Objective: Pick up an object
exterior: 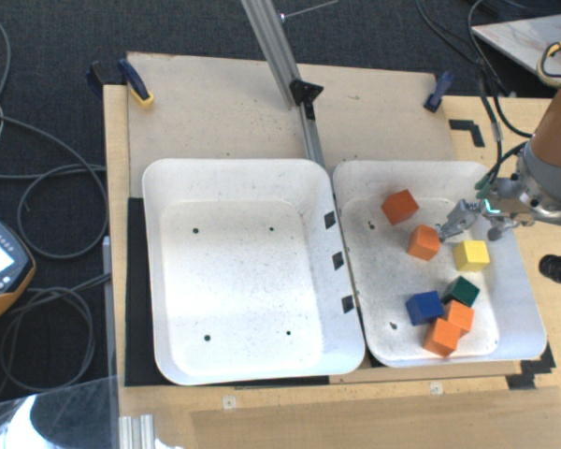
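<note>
Orange cube [424, 243] lies just left of the hand [471, 221] (right bin)

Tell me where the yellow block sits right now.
The yellow block lies in the right bin, near its right wall, just below the gripper. An orange block is to its left and a green block below it.

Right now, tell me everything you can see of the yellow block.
The yellow block is a small, plain-faced cube, matte like painted wood or foam. It sits flat on the floor of the right bin, near its right wall, just below the end effector. It stands apart from the orange block and green block.
</note>
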`<action>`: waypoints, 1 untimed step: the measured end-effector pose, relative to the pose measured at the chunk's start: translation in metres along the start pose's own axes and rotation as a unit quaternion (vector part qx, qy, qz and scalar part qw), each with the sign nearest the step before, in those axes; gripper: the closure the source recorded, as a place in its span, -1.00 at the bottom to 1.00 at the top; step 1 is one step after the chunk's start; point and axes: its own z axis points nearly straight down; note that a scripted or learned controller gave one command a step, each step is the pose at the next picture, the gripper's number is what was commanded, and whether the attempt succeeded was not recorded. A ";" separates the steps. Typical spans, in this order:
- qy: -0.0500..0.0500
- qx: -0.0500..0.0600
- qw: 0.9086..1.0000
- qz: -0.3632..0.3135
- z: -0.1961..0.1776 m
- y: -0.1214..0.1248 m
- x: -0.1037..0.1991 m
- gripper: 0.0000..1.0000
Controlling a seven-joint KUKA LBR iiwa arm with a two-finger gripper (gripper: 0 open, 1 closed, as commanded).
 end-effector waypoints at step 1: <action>-0.001 -0.002 1.000 0.000 -0.002 0.001 0.000 -1.00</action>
